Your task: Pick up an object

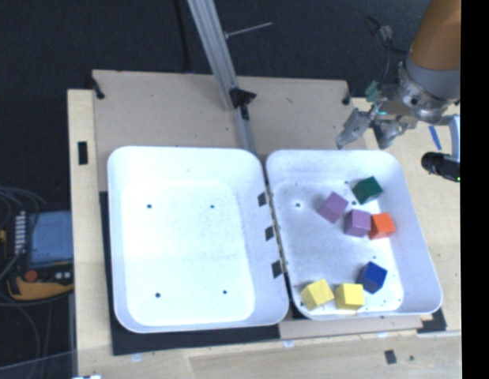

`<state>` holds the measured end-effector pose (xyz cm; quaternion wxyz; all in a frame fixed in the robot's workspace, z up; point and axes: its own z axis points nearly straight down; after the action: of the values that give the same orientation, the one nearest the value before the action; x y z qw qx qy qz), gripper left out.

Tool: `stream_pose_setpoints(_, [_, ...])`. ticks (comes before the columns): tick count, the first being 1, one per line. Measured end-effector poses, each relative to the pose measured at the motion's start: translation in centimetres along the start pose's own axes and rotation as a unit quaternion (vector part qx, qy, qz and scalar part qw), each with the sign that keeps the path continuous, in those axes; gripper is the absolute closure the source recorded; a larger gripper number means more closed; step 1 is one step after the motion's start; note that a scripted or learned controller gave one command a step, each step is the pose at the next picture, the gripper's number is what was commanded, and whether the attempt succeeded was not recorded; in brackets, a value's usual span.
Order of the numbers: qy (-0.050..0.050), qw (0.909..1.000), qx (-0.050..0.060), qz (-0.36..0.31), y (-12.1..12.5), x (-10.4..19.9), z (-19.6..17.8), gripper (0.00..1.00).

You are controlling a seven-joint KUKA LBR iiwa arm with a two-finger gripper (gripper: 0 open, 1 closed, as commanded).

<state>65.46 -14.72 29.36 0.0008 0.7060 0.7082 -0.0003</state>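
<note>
Blocks nearest us sit along the front wall of the right bin: two yellow blocks, almost touching each other, and a blue block just beside them toward the right. We judge these small cubes to be light and stiff, with flat faces that should take a pinch across two opposite sides without crushing. The blue block, standing a little apart from its neighbours, looks the easiest to take hold of.

Farther back in the same bin we see two purple blocks, the rearward one alone and the other touching an orange block. A green block lies just behind them, near the back wall. That tight pairing leaves little room for fingers between the faces, so we would expect a slip or a nudge there.

Beside it, the left bin shows its white floor with a few dark specks.

Farthest from us, the gripper hangs over the back rim of the right bin, its fingers spread apart and holding nothing, well apart from every block.
</note>
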Motion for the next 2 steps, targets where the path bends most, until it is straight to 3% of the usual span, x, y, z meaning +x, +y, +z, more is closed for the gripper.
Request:
stream_pose_setpoints(1, [0.0, 1.0, 0.0, 0.0, 0.0, 0.0, 0.0, 0.0])
stream_pose_setpoints(2, [0.0, 1.0, 0.002, 0.001, 0.0, -0.1, 4.2, 0.0])
